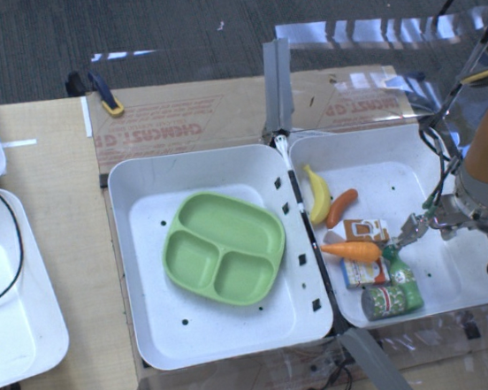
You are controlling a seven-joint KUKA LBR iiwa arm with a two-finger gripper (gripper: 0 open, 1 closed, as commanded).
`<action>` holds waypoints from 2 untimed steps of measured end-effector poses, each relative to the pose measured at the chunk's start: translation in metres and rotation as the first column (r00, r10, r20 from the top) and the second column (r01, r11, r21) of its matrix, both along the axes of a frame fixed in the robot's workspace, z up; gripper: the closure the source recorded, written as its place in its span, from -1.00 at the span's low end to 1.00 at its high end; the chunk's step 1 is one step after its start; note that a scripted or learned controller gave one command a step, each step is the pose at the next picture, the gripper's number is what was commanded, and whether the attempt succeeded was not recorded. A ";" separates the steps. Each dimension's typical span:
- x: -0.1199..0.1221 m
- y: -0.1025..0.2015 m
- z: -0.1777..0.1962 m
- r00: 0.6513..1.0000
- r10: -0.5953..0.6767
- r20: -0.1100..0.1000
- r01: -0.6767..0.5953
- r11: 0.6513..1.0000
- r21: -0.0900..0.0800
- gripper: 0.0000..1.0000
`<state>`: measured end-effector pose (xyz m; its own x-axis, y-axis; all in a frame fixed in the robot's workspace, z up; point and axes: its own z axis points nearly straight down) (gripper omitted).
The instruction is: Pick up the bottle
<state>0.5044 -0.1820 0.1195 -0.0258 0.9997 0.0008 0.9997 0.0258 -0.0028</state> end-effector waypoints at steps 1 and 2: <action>0.000 0.000 0.000 1.000 0.000 0.001 0.000 1.000 0.000 -1.00; -0.024 0.076 -0.024 0.948 0.317 0.009 -0.317 0.948 -0.004 -1.00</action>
